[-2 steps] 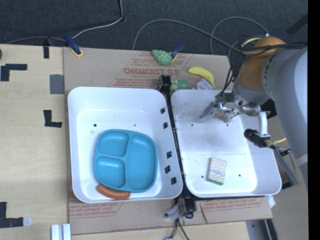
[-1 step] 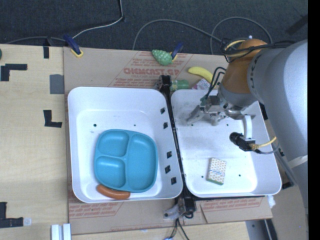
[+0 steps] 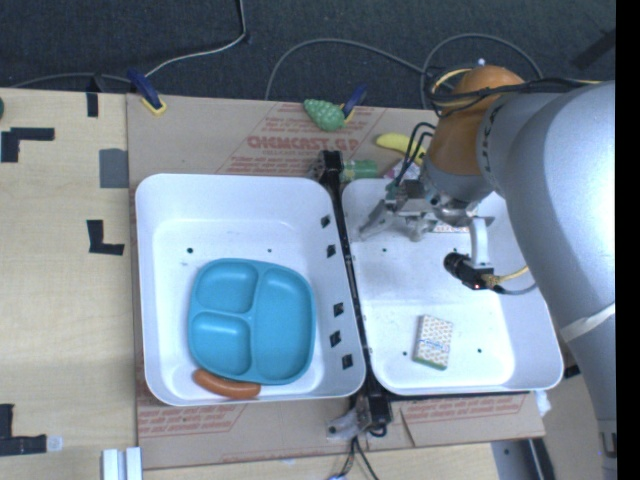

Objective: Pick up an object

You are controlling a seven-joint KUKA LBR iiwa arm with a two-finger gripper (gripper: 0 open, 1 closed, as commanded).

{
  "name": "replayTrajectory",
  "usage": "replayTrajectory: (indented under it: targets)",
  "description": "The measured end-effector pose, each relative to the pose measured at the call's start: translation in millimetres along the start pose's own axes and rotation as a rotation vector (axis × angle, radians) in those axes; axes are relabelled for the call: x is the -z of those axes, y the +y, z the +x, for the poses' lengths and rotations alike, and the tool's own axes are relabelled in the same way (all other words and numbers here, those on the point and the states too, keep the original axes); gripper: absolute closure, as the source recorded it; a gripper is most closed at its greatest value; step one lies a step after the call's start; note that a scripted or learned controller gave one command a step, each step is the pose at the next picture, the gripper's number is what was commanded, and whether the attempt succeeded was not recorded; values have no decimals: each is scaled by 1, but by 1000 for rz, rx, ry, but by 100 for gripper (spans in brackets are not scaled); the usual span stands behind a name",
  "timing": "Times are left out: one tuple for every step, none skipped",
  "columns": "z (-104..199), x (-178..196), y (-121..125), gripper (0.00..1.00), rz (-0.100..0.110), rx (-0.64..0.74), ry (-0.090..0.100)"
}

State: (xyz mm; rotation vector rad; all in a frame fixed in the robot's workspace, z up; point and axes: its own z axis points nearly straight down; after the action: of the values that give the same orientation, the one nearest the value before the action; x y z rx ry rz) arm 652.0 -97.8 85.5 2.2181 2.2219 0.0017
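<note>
A small patterned box (image 3: 433, 341) lies flat near the front of the right bin (image 3: 520, 368), well apart from the gripper (image 3: 395, 218), which hangs over that bin's back left, fingers spread, grasping nothing.

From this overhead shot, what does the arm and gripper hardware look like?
The arm is a fat, rounded grey cylinder entering from the right, with an orange band above the wrist. Below that sits the gripper, a metallic grey assembly with thin silver fingers. A black connector with a yellow cable hangs beside it, and thin dark cables loop over the orange section. No legible markings.
</note>
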Motion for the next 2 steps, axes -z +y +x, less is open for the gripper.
replayTrajectory:
  targets:
    - [2, 0, 17, 0, 1, 0, 0]
    - [-38, 1, 7, 0, -1, -1, -2]
